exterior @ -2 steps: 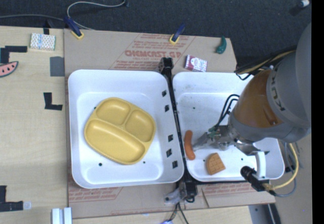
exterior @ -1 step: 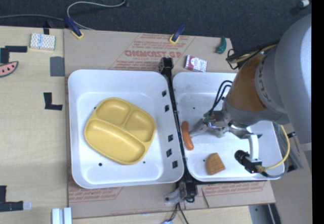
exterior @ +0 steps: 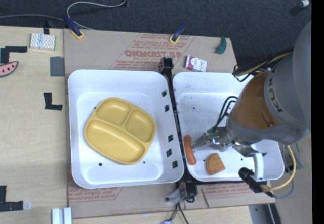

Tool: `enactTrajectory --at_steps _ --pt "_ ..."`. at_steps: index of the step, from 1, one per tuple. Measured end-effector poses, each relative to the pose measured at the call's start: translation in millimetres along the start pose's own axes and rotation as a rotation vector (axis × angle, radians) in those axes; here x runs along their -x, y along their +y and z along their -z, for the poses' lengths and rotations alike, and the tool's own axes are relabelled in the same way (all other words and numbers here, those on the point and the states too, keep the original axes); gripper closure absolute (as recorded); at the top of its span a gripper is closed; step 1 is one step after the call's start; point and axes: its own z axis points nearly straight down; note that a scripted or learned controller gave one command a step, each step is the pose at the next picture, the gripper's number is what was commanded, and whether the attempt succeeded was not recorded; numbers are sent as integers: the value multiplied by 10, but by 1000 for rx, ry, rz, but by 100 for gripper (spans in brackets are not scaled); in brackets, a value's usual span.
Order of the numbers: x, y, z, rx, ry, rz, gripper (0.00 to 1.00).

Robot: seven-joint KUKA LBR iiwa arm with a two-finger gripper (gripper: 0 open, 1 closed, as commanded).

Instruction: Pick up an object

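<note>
Two shallow white bins sit side by side on a sheet of brown cardboard point(exterior: 147, 51) that carries red printing; the word "CHEMCAST" can be read near its 12 o'clock edge, with smaller lines below it too small to make out. The left bin point(exterior: 81, 91) holds a yellow divided tray point(exterior: 120, 129) with three compartments, lying tilted across the bin's middle. In the right bin point(exterior: 202, 91), an orange sausage-shaped piece point(exterior: 189, 149) lies along the wall at 9 o'clock, near the divider between the bins, and a tan biscuit-like piece point(exterior: 214, 164) rests just beside it toward 3 o'clock, close to the bin's 6 o'clock wall; the two are near but apart. The grey arm point(exterior: 283, 101) with its orange band comes in from 3 o'clock, and the gripper point(exterior: 210, 138) hangs low over the right bin, just at 12 o'clock of the tan piece and at 3 o'clock of the orange one. Whether it is parted or closed cannot be told at this size, and nothing shows clearly in its grasp. Beyond the bins at 12 o'clock, a small red and white packet point(exterior: 195, 63) lies on the cardboard, its print unreadable. Two yellow and blue clamps point(exterior: 75, 28) pin the cardboard's far edge.
</note>
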Motion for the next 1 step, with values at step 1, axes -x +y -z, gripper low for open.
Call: enactTrajectory --at_steps 1 --pt "0 3 92 0 0 -1 100"
